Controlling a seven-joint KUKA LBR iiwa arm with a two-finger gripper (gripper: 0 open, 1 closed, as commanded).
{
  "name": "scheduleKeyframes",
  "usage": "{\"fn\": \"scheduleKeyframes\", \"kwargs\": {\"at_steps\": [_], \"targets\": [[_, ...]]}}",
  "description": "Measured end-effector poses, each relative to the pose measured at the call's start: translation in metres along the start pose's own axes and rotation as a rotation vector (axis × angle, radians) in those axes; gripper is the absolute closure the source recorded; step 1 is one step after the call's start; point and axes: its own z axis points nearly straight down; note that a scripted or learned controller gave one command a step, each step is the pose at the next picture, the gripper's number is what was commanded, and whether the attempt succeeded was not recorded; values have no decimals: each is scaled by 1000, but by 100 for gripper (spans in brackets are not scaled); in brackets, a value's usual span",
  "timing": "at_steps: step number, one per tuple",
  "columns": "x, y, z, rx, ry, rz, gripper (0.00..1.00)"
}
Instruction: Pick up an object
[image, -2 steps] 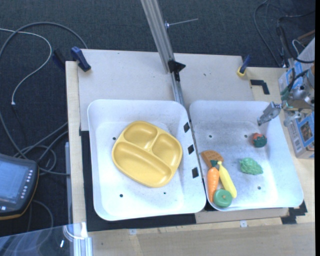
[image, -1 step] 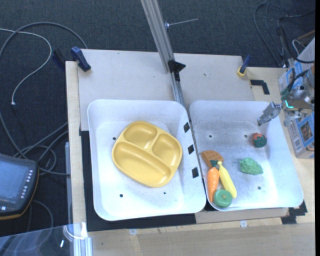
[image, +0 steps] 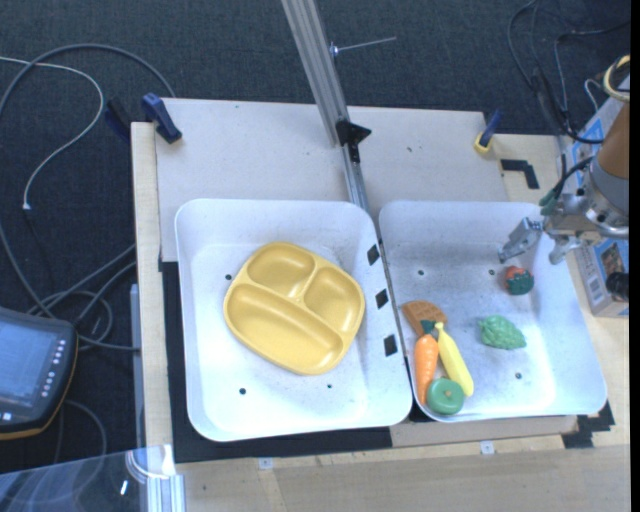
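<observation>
The right bin (image: 560, 395) holds several toy foods. A small red and green piece (image: 517, 281) lies near its far right. A green leafy piece (image: 501, 332) sits below that. At the bin's near left, an orange carrot (image: 426, 365), a yellow banana (image: 453, 362), a green apple (image: 446, 397) and a brown piece (image: 421, 314) are bunched together. My gripper (image: 537, 245) hovers over the bin's far right corner, just above the red and green piece. It is open, with nothing between its fingers.
A yellow divided plate (image: 293, 306) lies in the left bin (image: 200, 400). A metal rail (image: 316, 60) runs from the back down to the gap between the bins. Cables and a dark screen (image: 30, 370) lie to the left of the bench.
</observation>
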Motion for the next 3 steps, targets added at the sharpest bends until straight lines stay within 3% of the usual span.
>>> {"fn": "scheduleKeyframes", "kwargs": {"at_steps": [1,2,3], "targets": [[10,3,54,1,1,0,0],[18,8,84,-13,9,-6,0],[18,7,76,-11,9,-6,100]]}}
